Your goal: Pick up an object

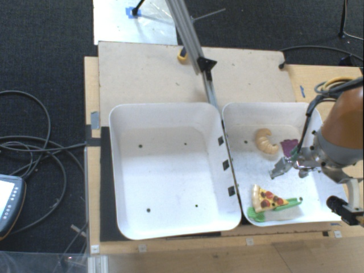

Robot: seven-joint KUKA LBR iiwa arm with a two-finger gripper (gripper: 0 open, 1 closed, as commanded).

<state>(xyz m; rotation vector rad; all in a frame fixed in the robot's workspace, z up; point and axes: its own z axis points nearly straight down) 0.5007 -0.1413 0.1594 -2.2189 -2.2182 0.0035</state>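
Approach step, nothing picked yet. Claw [282, 168] hovers in right bin [239, 115], fingers slightly apart, empty. Croissant [266, 140] at its 11 o'clock, pizza slice [268, 198] at 6. Next: descend on one, close.

I see the arm [344, 131] cut off at the right edge, covering part of the purple thing [289, 147] and the right bin's [244, 114] far corner
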